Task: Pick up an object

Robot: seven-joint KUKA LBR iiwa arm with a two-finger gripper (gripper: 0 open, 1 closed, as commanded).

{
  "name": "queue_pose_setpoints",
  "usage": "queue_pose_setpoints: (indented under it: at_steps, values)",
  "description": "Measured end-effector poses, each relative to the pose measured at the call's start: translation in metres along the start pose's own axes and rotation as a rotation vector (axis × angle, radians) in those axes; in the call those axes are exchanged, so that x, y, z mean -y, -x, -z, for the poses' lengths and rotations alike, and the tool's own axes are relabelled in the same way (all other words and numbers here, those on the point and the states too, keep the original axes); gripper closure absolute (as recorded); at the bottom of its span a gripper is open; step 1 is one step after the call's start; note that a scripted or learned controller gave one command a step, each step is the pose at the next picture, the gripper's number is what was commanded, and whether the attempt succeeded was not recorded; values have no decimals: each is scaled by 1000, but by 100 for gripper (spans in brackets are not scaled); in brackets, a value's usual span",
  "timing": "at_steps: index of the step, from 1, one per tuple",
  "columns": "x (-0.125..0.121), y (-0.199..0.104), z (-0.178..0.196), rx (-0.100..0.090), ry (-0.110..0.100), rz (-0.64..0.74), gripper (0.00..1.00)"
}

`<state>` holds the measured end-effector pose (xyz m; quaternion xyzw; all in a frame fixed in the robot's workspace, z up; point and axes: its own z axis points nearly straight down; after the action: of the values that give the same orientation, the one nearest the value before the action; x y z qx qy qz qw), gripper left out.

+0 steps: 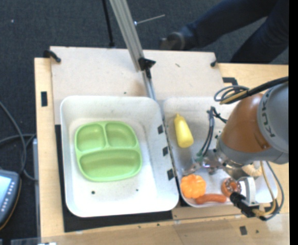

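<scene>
A: How far had the pick been carried at that moment?

B: Nothing could be counted as lifted. The arm (pixel 251 129) was bent low over the right bin (pixel 200 105), and the gripper (pixel 210 163) was set down among the things in the near part of that bin. No object was seen raised clear of the bin floor.

A: Which objects were left to choose from?

B: A yellow squash-like piece (pixel 183 130) was lying toward the far side of the right bin, well apart from the gripper. An orange pumpkin-like piece (pixel 192 186) was resting in the near left corner, just beside the gripper, and a thin orange carrot-like piece (pixel 211 199) was laid along the near wall, touching or almost touching it. In the left bin (pixel 72 198) a green divided tray (pixel 108 150) was sitting flat, untouched.

A: Was anything clamped?

B: That could not be told; the gripper was largely hidden under the wrist and cables, so perhaps contact had been made, but none was shown.

A: What was left, then?

B: By that view, the whole grasp and the lift were yet to be proved.
</scene>
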<state>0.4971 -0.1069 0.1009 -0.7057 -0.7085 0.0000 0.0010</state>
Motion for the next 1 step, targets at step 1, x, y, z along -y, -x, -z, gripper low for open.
queue_pose_setpoints:
  at_steps: [1]
  values:
    - [-10,-23,104,3,12,1,0]
